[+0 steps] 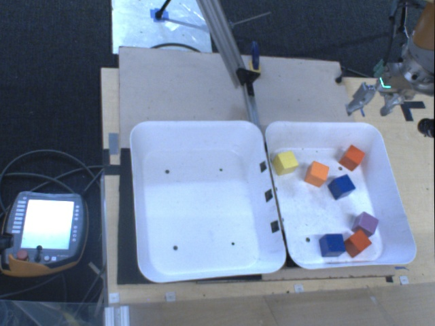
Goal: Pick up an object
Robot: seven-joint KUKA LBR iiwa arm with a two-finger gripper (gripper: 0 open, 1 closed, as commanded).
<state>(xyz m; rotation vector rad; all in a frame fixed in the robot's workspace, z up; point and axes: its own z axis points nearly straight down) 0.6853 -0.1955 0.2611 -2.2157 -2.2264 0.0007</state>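
The right bin (391, 182) holds several small blocks: a yellow one (285, 162), a light orange one (317, 174), a red-orange one (352, 157), a blue one (341, 186), a purple one (365, 223), and near the front a second blue block (332, 244) touching another red-orange block (357, 243). My gripper (375, 102) hangs at the far right, above the bench beyond the right bin's back rim. Its fingers (359, 100) are spread apart with nothing between them. It is well clear of all the blocks.
The left bin (146, 202) lies beside the right one. A slanted metal pole (224, 32) rises behind the bins. A teach pendant (44, 233) with cables sits on the floor at left.
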